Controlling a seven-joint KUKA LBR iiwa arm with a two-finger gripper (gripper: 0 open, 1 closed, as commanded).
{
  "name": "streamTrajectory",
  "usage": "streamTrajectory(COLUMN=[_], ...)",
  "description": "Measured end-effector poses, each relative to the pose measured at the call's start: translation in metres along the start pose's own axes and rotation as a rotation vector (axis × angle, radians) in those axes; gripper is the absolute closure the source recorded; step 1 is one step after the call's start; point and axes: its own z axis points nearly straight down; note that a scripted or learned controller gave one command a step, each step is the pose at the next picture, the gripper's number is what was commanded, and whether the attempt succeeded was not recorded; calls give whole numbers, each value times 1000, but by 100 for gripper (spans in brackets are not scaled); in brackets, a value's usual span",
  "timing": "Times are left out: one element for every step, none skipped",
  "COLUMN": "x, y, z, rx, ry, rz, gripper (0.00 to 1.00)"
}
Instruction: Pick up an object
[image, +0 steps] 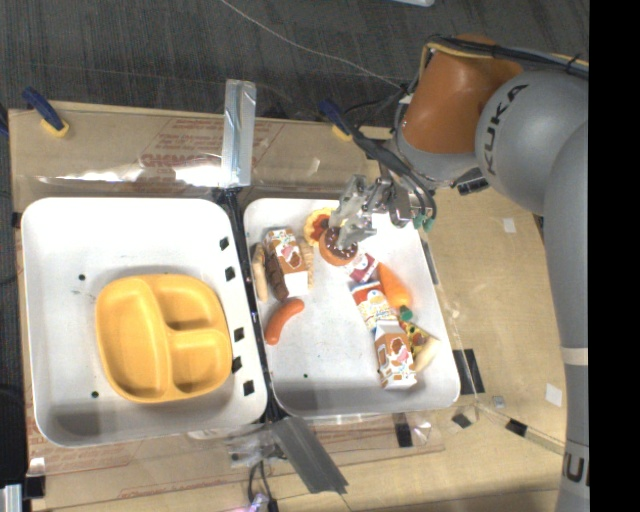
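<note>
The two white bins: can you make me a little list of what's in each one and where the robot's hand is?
left bin: yellow tray with compartments
right bin: sausage, carrot, cartons, other toy food
gripper: over the right bin's far end, low over the toy food
fingers: cannot tell

My arm over the right bin

My jaws (349, 226) hang low at the back of the right bin (330, 385), just above a round brown item (336, 251). Cartons (283, 257), a sausage (283, 319) and a carrot (393, 284) lie nearby. The left bin (55, 230) holds a yellow tray (163, 337).
</note>
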Motion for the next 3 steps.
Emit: streamTrajectory(x=[6,6,50], y=[-36,-35,-55], z=[-19,-18,75], rx=[2,1,1], ry=[3,4,11], rz=[404,403,402], gripper=[100,0,0])
